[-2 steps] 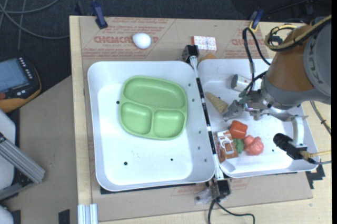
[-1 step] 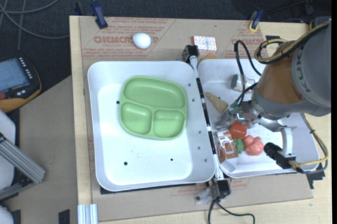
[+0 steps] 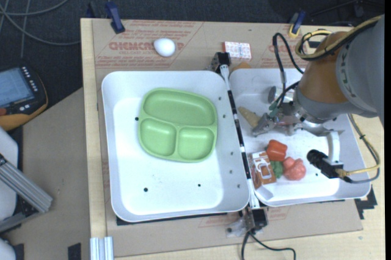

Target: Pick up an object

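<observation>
Obliquely from above: the gripper (image 3: 267, 123) is lowered into the right bin (image 3: 308, 190), left of that bin's centre. A tan object (image 3: 247, 115) lies just beside it on the left, close to the wall shared with the left bin (image 3: 177, 188); whether the two touch cannot be told. A small grey object (image 3: 272, 94) lies just beyond the gripper, toward the far wall. Nearer the front wall, apart from the gripper, a red-orange pepper (image 3: 277, 149), a red strawberry-shaped toy (image 3: 295, 169) and a small orange-and-white box (image 3: 263, 168) form a tight cluster. Whether the gripper is wide or narrow cannot be told. The arm (image 3: 348, 75) enters from the right and bends down over the bin's far right part, covering it. The left bin holds a green divided plate (image 3: 178, 124) with bare floor around it. On the bench (image 3: 189, 33) beyond the bins lie a white egg (image 3: 164, 46) and a small patterned box (image 3: 237, 50).
</observation>
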`<action>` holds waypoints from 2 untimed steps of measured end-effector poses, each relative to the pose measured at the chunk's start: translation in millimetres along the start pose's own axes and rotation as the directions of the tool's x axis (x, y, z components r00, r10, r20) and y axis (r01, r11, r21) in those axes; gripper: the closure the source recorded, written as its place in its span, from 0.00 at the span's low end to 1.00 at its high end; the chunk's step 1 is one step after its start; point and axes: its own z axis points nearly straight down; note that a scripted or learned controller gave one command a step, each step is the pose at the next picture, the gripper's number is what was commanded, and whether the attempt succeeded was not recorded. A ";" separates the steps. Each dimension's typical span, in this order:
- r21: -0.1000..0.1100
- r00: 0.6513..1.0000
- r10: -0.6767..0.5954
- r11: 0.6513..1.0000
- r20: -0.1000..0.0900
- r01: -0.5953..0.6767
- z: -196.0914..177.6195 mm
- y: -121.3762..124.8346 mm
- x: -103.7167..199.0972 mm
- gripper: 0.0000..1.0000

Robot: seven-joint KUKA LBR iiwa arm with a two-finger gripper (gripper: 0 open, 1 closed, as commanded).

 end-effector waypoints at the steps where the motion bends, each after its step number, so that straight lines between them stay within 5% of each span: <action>1: 0.004 1.000 0.001 1.000 -0.002 -0.001 0.2 -20.5 4.4 0.00; 2: 0.000 1.000 0.000 1.000 0.000 0.000 0.2 -8.3 9.3 0.00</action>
